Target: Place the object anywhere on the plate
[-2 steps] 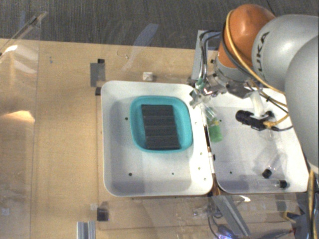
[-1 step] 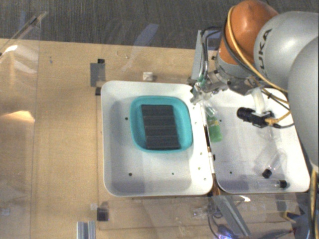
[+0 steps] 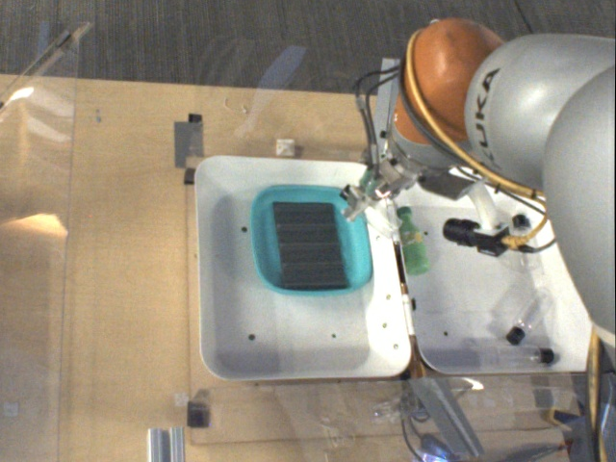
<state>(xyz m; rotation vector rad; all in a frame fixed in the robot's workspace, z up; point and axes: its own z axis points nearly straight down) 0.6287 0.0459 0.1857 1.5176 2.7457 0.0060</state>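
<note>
Camera view: two white bins are seen side by side on a wooden bench [image 3: 106,258]. The left bin [image 3: 226,335] holds a teal plate [image 3: 265,248] with a dark ribbed insert [image 3: 308,246] lying on it.

The arm [image 3: 539,114] is seen reaching in from the right, its orange band [image 3: 448,61] sitting above the wrist. The gripper [image 3: 366,195] is placed over the top right corner of the left bin, just at the plate's upper right edge, close to the wall between the bins. Its metal tips are small and cluttered; open or closed cannot be told, and nothing can be made out as held.

The object, a small green bottle [image 3: 414,243], is seen lying in the right bin [image 3: 481,345], against its left wall, just right of the divider. It is near the gripper but below and to its right; contact cannot be confirmed. It is off the plate.

A black cable fitting [image 3: 472,234] is seen over the right bin, with small dark bits near that bin's lower right.
</note>
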